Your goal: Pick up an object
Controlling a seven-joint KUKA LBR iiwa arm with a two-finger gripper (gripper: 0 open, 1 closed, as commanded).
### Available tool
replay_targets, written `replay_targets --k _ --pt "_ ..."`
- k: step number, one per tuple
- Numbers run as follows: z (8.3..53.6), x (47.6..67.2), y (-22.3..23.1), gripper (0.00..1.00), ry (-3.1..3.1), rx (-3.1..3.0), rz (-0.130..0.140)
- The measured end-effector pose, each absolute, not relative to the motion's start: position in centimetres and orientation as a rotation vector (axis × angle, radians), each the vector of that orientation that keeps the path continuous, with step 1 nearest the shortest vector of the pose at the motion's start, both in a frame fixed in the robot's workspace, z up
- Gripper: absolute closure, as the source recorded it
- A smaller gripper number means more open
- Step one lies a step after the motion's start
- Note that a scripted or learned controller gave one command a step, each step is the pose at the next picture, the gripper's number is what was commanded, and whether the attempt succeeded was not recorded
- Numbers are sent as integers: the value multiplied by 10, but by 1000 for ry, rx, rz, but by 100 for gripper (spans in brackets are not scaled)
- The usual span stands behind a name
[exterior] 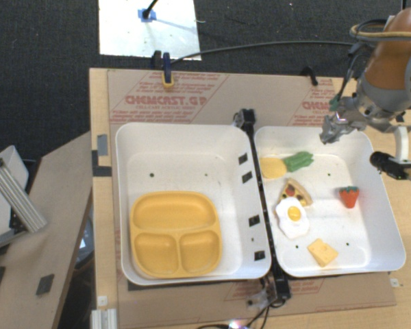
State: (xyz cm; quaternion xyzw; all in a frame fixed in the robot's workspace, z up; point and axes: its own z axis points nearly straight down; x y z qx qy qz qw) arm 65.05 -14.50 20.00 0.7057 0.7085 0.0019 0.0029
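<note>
The arm (pixel 390 60) leans in from the right, and its claw (pixel 331 132) hangs over the far rim of the right bin (pixel 383 218), near that bin's back edge. From here I cannot tell how the claw stands, and nothing shows in its grip. Just below and to the left of it lies a yellow-and-green corn (pixel 286 164), close to the far wall and near the divider where the two bins meet. Nearer the middle sits a pizza slice (pixel 296 192), and right beside it, touching or nearly so, a fried egg (pixel 292 217). A cheese wedge (pixel 322 251) rests toward the near edge, apart from the egg. A strawberry (pixel 349 196) stands alone on the right side, with bare white floor all around it, the roomiest spot in that bin. The near right corner and the far right corner are also open. The left bin (pixel 171 149) holds a yellow tray (pixel 176 234) pushed toward its near wall, leaving the far half bare. Both bins sit on a cardboard sheet on the surface (pixel 404 300), with a clamp (pixel 166 70) at the sheet's far edge.
</note>
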Motion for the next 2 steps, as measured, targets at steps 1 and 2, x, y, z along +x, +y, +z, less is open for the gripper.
replay_targets --k 1,2 --pt "265 654 -142 100 2224 2209 8" --pt "260 648 -91 100 2231 2211 3"
